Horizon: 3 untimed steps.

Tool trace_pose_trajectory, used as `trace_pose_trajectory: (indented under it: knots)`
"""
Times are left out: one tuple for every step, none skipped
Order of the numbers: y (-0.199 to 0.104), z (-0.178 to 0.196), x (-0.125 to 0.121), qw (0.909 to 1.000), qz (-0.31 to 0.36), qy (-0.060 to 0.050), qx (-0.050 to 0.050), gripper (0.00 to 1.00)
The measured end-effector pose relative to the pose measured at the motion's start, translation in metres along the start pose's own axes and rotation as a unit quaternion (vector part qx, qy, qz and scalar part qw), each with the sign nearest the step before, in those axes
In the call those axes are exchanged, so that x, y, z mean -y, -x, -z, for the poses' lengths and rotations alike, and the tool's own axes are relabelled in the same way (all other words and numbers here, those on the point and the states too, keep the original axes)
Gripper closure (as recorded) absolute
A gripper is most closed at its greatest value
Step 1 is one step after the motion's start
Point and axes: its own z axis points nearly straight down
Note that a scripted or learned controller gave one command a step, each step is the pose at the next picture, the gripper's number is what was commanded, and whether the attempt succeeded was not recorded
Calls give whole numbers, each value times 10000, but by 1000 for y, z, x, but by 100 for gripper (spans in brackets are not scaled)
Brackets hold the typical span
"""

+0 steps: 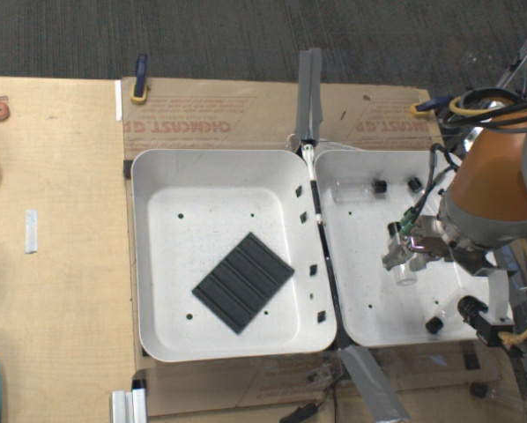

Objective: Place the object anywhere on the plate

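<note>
Two smooth white bins: the left bin point(142, 263) holds a dark, ribbed, rectangular plate point(243, 283) lying diagonally. At right centre, a small clear object point(407, 277) lies just below the gripper point(402, 258), whose opening state cannot be determined.

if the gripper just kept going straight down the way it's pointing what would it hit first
Most likely the bare white floor of the right bin. The gripper points down over it. A small pale shape sits right at its tip, too blurred to identify, and depth is hard to judge from this slanted view.
</note>
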Motion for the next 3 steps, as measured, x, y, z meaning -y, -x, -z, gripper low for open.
trace_pose_trajectory:
  knots:
    - [-64,0,-42,9869,1613,-6,3,100]
    - [-169,0,-110,9370,3494,4,7,100]
    - [-158,65,-79,8752,4838,9,8,100]
